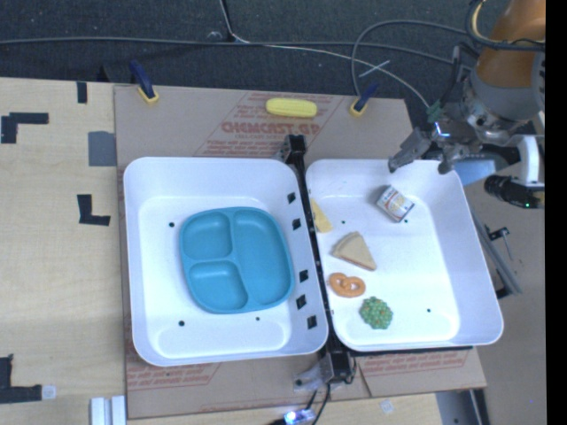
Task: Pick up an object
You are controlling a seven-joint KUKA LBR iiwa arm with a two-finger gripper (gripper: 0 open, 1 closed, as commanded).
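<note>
On cardboard-topped bench (pixel 221 131): two white bins (pixel 142 237); end effector (pixel 423 156) spread wide, holding nothing.

light wooden bench (pixel 53 264) under brown cardboard (pixel 221 122); dark carpet (pixel 133 16) behind.

Grey arm (pixel 507 87) w/ orange band, dark hand (pixel 423 151).

Hovering open-fingered over the right bin's (pixel 469 264) far edge: the gripper (pixel 423 156); lying below: a small can (pixel 395 204), sandwich wedge (pixel 355 251), pretzel (pixel 346 284), broccoli (pixel 376 312).
</note>
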